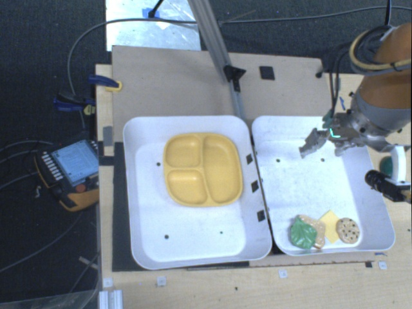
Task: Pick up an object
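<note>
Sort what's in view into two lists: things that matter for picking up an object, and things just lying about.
Job in hand:
- claw, above the right bin
- green leafy piece
- yellow slice
- round cookie
- yellow divided plate in the left bin

Lying about:
- blue-screened handheld unit left of the bench
- clamps
- loose cables

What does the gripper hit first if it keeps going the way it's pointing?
Likely the bare floor of the right bin. The gripper points down and toward the view's left; nothing lies under it. The toy food sits at the bin's near corner. Height is unclear.
</note>
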Robot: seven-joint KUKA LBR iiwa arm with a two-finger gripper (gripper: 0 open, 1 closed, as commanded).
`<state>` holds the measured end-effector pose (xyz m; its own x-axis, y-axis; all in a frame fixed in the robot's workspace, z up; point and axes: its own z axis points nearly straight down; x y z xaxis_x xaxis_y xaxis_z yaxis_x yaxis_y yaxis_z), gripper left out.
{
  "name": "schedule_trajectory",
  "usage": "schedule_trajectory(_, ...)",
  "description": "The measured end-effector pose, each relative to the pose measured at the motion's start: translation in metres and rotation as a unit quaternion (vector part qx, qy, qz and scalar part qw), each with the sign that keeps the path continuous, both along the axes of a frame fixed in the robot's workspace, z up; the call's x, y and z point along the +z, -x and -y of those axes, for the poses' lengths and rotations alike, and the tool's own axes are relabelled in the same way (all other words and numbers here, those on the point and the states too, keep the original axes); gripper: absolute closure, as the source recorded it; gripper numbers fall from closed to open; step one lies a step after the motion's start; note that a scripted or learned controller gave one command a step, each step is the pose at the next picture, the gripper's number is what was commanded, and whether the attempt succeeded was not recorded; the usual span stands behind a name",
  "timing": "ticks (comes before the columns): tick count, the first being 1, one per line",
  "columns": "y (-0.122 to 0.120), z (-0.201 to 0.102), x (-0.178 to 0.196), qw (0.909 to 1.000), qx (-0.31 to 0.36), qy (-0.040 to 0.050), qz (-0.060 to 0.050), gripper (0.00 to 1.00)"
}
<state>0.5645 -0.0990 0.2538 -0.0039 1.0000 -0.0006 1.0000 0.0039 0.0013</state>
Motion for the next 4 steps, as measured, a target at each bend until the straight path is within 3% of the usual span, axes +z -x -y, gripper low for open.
schedule_trajectory(1,0.000,0.000,0.000,1.0000,0.000,0.0000,0.000,0.00)
schedule_trajectory(4,0.016,0.011,-0.166,1.0000,-0.002,-0.0004,-0.002,0.00)
